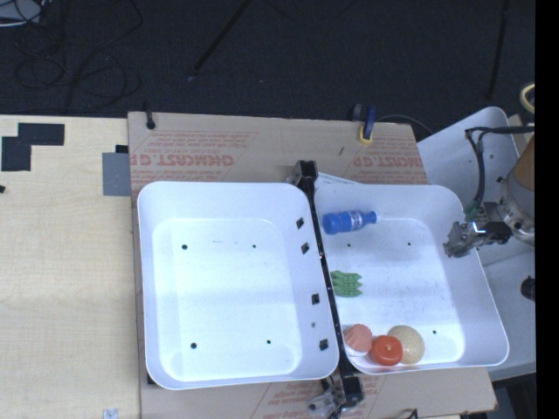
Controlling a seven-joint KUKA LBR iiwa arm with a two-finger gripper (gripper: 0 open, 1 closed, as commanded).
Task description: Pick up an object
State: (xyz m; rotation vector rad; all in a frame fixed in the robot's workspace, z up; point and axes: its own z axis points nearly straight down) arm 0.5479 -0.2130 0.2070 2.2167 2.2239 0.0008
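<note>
Gripper [456, 241] sits over the right bin's [476, 321] right edge; I can't tell its state. Bottle [348, 222] lies by the far edge.

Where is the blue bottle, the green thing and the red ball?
blue bottle [346, 223], camera view, on the middle of its body.
green thing [345, 284], camera view, on its middle.
red ball [386, 350], camera view, on its top.
</note>
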